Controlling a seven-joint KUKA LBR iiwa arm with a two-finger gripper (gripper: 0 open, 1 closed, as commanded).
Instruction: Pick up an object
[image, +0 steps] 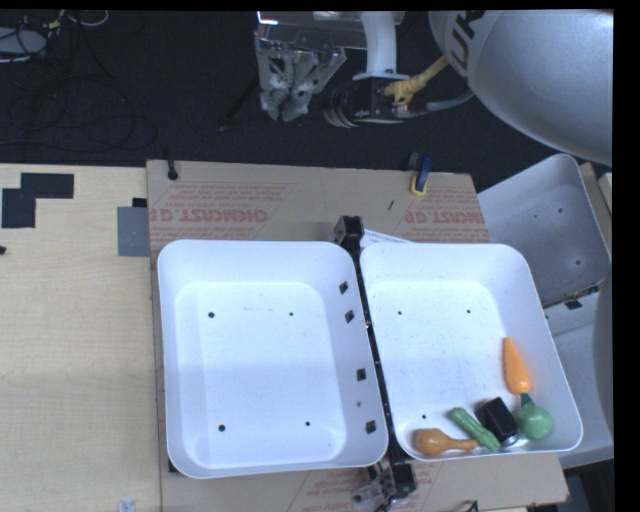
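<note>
pincer (290, 95) high at the far edge, beyond both bins, holding nothing; cannot tell whether spread or together. seemingly at the start, no pick begun. carrot (516, 366), black block (497, 419) and green toy (535, 421) huddled in right bin (440, 265) near corner. next: reach over that corner, descend on one.

**What the view leaves unclear**

The arm (540, 70) is cut off by the top and right edges. The gripper (293, 98) hangs over dark floor, its fingertips blurred together. The black object (497, 420) covers part of the green piece (475, 428), whose shape stays unclear.
</note>
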